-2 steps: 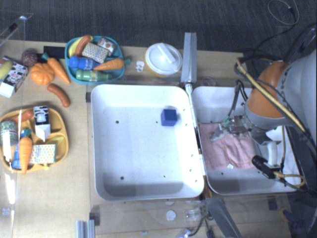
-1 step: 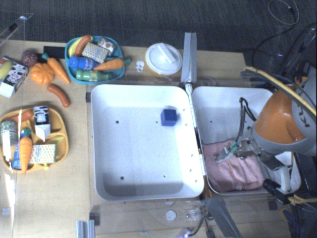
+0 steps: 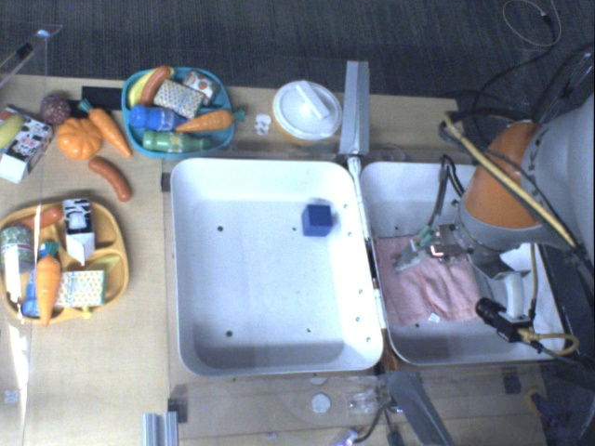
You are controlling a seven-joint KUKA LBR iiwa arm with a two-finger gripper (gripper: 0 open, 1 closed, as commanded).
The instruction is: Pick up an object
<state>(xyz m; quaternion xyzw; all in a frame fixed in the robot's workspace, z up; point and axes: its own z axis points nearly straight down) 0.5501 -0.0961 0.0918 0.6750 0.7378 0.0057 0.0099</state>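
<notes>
While the gripper hovers low over the pink cloth in the right bin, apparently at the reaching step, I cannot tell its opening, and the next move calls for descending squarely onto the cloth before lifting.

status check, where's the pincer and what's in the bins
Pincer low in right bin, at pink cloth's upper edge. Blue block alone in left bin, untouched. Nothing in the way.
</notes>
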